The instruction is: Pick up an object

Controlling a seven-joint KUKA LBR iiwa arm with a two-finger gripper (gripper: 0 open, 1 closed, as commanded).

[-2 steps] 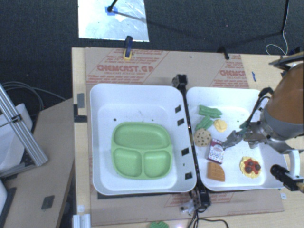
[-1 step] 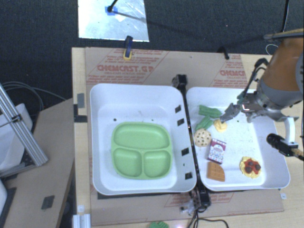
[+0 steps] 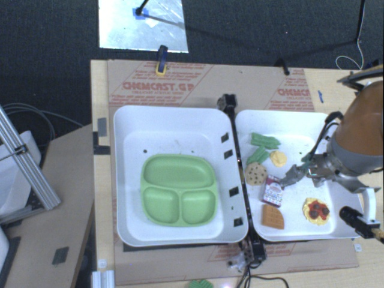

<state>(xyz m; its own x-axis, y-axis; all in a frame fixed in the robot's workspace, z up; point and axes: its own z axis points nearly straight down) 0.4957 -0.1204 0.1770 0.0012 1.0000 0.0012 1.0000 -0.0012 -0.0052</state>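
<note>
My gripper [image 3: 290,177] hangs low over the middle of the right bin [image 3: 300,120], reaching in from the right. Its tip is just up and right of a small purple and white carton [image 3: 273,192]. A round chocolate-chip cookie [image 3: 255,173] lies left of the carton, and an orange cracker [image 3: 273,216] lies below it. Two green pea pods [image 3: 261,147] and a small yellow piece [image 3: 278,158] lie toward the bin's far side. A small tart with red topping [image 3: 316,210] sits near the front right, below the wrist.
The left bin [image 3: 129,137] holds a green three-compartment plate [image 3: 179,189]. A black divider strip [image 3: 235,161] runs between the two bins. The bench's cardboard [image 3: 180,83] lies behind them.
</note>
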